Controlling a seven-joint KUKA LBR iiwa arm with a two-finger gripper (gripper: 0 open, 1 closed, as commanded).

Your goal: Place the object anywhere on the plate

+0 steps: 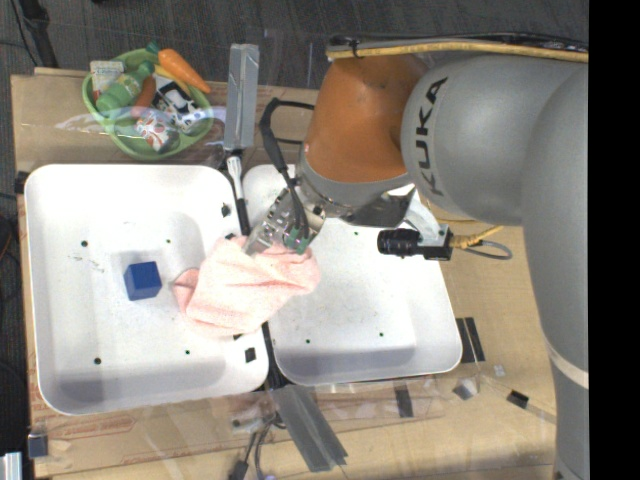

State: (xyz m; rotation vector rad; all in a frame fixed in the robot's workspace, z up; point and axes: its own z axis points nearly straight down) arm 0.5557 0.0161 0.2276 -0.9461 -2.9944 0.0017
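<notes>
A pink cloth (250, 283) lies crumpled across the divider where the left bin (60, 268) and right bin (400, 318) meet, with a blue cube (143, 280) beside it. My gripper (283, 234) sits on the cloth's upper right corner; I cannot tell its state. The cloth looks light, soft and floppy, best pinched at a raised fold. Farthest, a green bowl (150, 143) holds toys.

Wooden bench (480, 298) on dark floor (300, 3)

Grey arm (500, 138), black KUKA lettering, orange wrist band (360, 118), black cable (272, 138).
</notes>
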